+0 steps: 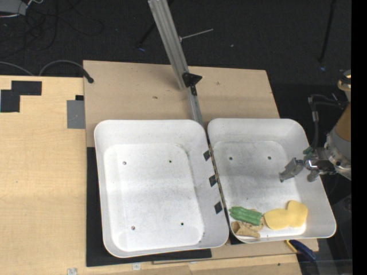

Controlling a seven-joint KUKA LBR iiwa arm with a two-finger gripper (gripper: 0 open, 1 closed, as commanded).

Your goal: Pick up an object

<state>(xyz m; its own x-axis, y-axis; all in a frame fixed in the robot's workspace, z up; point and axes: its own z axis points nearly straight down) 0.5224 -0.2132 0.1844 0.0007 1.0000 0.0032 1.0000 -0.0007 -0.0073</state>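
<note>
while the gripper (300, 172) hangs over the right bin's (258, 132) right edge with fingers spread wide and holding nothing, the green toy (246, 215), yellow toy (286, 216) and tan piece (246, 229) lie along its near wall.

Robotics lab, plywood bench (143, 90) with two white bins (114, 132), aluminium rail (170, 39), cables (23, 2) on dark floor

three small objects bunched in the right bin's (261, 132) near edge: a flat pale yellow piece (286, 216) with a lobed outline, lying flat; a green bumpy, elongated item (246, 215) just left of it, touching or nearly so; a small tan crumpled-looking piece (247, 228) below the green one, against the rim.
</note>
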